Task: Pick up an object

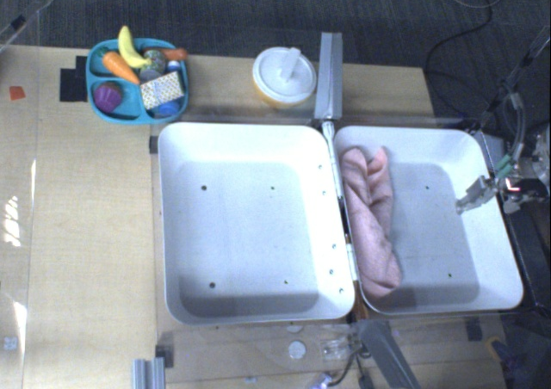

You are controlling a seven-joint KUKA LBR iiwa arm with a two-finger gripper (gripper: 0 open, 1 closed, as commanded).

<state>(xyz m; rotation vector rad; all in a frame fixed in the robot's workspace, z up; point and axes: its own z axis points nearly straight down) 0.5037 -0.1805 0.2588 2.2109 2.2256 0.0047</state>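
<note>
Pink towel (pixel 372 219), crumpled lengthwise, lying against the left wall of the right bin (pixel 482 297), beside the divider shared with the left bin (pixel 172 206). Well apart from it, at that bin's right rim, pincer (pixel 475 196) low over the edge, too small and blurred to tell whether released or clenched. Farther out on the tabletop (pixel 77 232): blue toy-food tray (pixel 96 112) and white lidded cup (pixel 284 75).
</note>
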